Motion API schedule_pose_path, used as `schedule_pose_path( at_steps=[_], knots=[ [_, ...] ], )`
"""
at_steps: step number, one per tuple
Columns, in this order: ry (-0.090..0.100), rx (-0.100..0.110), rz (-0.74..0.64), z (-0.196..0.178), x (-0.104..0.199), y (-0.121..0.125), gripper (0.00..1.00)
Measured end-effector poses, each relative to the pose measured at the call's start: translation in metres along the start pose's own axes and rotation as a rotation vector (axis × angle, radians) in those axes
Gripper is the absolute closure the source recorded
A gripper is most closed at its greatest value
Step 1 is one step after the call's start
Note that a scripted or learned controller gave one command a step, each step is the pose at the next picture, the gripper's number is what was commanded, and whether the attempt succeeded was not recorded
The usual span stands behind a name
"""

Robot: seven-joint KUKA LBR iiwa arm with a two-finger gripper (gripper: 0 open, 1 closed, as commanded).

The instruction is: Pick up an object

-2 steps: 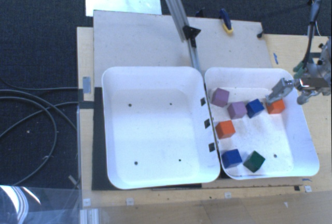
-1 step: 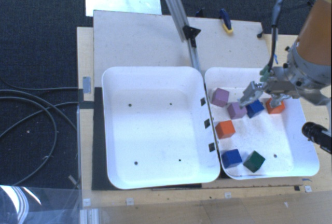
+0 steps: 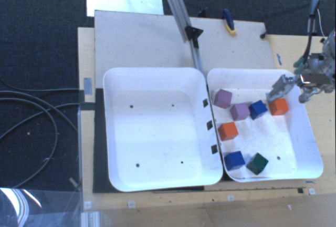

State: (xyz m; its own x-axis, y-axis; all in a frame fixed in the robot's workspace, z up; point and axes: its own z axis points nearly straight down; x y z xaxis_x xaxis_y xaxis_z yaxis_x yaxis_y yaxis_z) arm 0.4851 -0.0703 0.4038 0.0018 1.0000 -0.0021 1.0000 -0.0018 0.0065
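The right bin point(image 3: 307, 139) holds several small cubes. Two purple cubes point(image 3: 223, 98) point(image 3: 240, 111) lie near its left wall, with a blue cube point(image 3: 257, 109) and an orange cube point(image 3: 278, 106) to their right. A second orange cube point(image 3: 227, 130) sits lower left. Another blue cube point(image 3: 234, 160) and a green cube point(image 3: 257, 163) lie near the front rim. My gripper point(image 3: 292, 92) hangs over the bin's upper right corner, just above and right of the orange cube. It is open, its fingers spread apart with nothing between them.
The left bin point(image 3: 113, 131) stands beside the right one, sharing a divider edge with black clips point(image 3: 210, 125). A metal pole point(image 3: 178, 5) slants across the board behind the bins. Cables point(image 3: 31, 115) lie on the dark floor to the left.
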Motion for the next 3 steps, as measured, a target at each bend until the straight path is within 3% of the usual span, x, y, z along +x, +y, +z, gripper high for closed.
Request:
schedule_pose_path(
  at_steps=[1,2,3],
  knots=[
    [0.001,0.003,-0.005,0.001,0.003,0.0,0.0],
    [-0.001,-0.002,0.001,-0.045,-0.048,0.0,0.0],
    [0.001,-0.003,-0.011,-0.085,-0.009,0.046,0.0]
  ],
)
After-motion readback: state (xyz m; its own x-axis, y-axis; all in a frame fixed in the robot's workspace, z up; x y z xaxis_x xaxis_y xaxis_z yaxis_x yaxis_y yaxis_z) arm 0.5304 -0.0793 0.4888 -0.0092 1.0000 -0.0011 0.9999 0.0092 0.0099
